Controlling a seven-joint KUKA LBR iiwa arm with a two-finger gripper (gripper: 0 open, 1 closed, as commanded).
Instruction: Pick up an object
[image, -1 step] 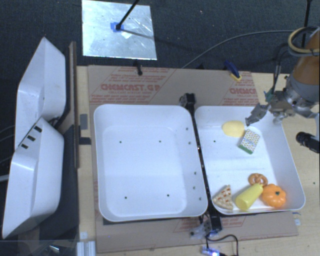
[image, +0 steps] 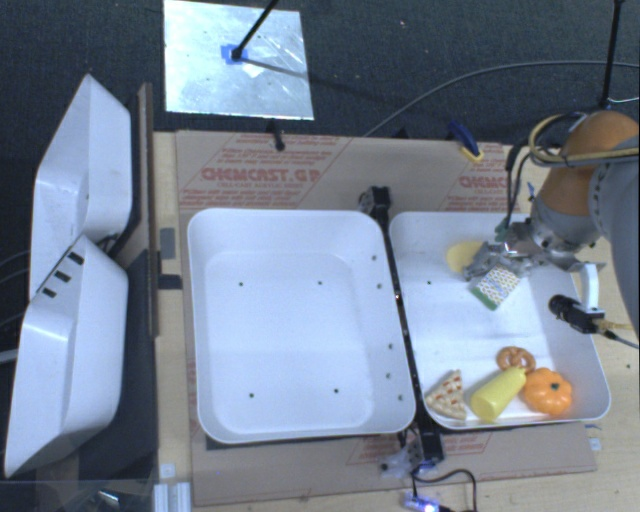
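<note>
Two bins sit side by side, and I work over the right bin (image: 440, 330), since everything to pick lies there: a yellow bottle (image: 497, 393), small pumpkin (image: 547, 391), pretzel (image: 515, 357) and pizza slice (image: 448, 394) along its near edge. My gripper (image: 497, 268) hangs in the far part, a small green-patterned packet (image: 495, 288) just below it beside a yellow piece (image: 461, 256). Whether I am clamped on that packet I cannot tell.

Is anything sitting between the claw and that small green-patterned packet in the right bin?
Nothing visible does. The claw is right above the green-patterned packet, near the right bin's back. The yellow piece lies beside it toward the divider, not between them.
</note>
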